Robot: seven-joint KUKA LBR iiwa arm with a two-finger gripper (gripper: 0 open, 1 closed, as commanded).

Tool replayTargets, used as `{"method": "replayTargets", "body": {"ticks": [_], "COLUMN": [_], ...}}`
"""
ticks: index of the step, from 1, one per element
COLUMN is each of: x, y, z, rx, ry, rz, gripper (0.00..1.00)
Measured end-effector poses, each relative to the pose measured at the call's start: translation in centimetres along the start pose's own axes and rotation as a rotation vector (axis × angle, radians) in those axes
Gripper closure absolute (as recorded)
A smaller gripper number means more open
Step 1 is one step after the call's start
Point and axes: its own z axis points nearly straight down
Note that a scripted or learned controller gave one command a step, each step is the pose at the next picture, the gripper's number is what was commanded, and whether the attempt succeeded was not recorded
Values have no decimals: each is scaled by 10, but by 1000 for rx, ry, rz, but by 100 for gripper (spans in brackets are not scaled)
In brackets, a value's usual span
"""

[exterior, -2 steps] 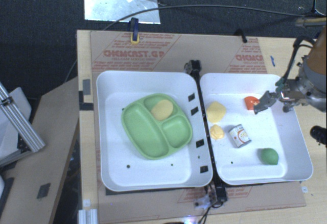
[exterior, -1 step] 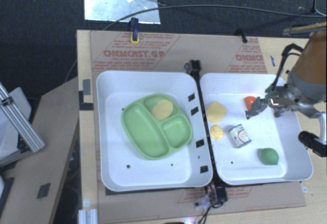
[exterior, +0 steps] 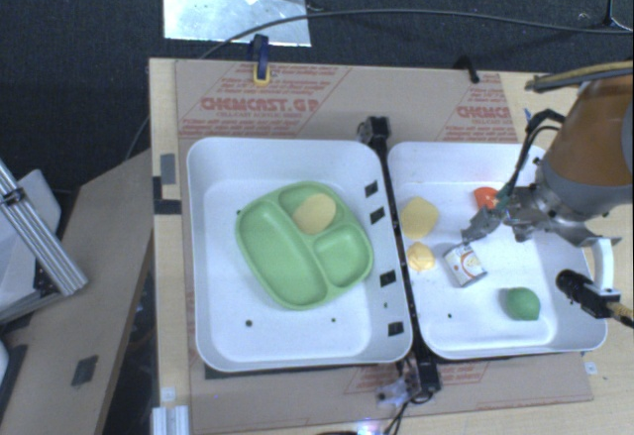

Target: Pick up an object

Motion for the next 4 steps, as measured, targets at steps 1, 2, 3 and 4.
{"method": "replayTargets", "body": {"ticks": [1, 2, 3, 4], "x": [1, 0, -3, -5], "y": [6, 6, 18, 22], "z": [43, 30, -27, -90], "rx": [-2, -6, -10, -10], "ry": [0, -2, -3, -3], "rz": [0, 1, -3, -4], "gripper": [0, 100, 100, 100]}}
